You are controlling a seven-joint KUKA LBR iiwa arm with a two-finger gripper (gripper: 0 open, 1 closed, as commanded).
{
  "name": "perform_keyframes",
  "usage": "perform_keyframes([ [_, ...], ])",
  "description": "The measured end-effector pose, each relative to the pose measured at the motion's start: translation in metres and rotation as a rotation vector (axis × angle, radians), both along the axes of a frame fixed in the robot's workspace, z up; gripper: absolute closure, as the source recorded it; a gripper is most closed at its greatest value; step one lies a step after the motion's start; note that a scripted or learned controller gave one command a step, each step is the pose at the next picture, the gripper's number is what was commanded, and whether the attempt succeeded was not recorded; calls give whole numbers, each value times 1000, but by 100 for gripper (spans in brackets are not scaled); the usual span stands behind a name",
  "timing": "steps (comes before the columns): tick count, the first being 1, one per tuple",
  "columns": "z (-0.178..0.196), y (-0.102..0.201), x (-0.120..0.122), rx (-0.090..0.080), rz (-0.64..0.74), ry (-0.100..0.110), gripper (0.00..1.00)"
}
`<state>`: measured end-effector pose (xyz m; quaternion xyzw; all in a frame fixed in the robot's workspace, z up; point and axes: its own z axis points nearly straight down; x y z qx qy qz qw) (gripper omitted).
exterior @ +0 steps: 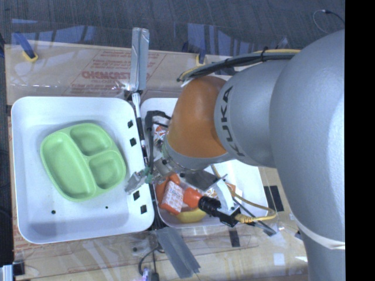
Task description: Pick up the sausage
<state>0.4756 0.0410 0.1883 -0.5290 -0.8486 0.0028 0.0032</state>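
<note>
"KUKA" lettering on the grey arm (pixel 258 98), faint red "CHEMCAST" print on the bench sheet (pixel 105 75)

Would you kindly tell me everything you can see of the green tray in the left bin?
The green tray is a pale green, smooth, plastic-looking dish with rounded corners. It has three compartments: one long one along its lower left side and two smaller ones on the right. It lies flat and right way up, turned at an angle, on the floor of the left bin, nearer its far side. Nothing shows in it, and only the bin touches it.
</note>
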Motion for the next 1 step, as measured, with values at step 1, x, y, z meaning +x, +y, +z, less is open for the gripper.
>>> perform_keyframes([
  [1, 0, -106, 0, 1, 17, -1, 0],
])
